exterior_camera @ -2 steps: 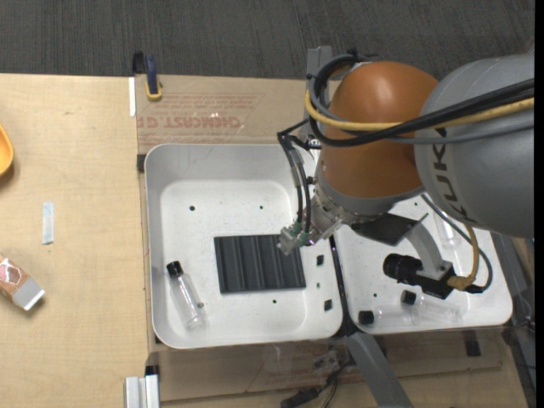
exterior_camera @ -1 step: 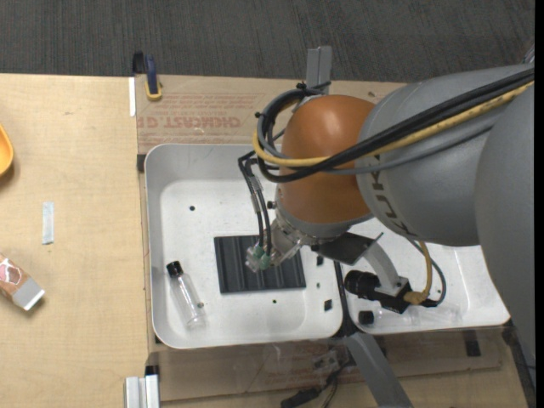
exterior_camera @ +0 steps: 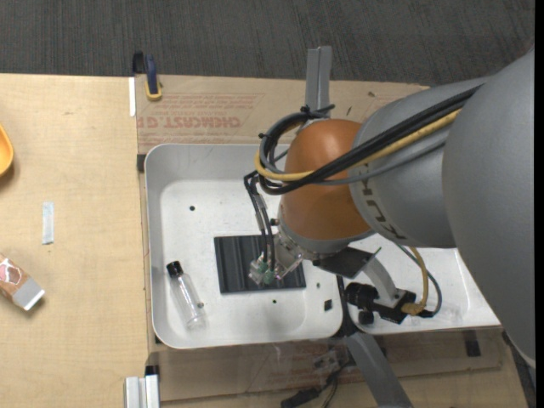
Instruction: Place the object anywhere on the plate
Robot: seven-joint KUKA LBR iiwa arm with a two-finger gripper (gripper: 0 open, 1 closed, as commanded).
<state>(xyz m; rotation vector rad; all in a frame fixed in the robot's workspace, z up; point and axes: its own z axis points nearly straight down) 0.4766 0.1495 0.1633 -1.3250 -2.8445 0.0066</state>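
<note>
One bin (exterior_camera: pixel 170 185) in play: gripper (exterior_camera: pixel 270 270) low over black plate (exterior_camera: pixel 234 266), prob. positioned for drop; grip state can't tell. Clear vial (exterior_camera: pixel 185 294) lies left-near, apart.

Arm (exterior_camera: pixel 408 177) over black plate (exterior_camera: pixel 242 263); clear vial (exterior_camera: pixel 185 294) lies beside it.

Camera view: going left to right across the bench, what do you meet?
Orange object at the edge → small grey strip → clear vial with black cap → black plate → end effector.
</note>
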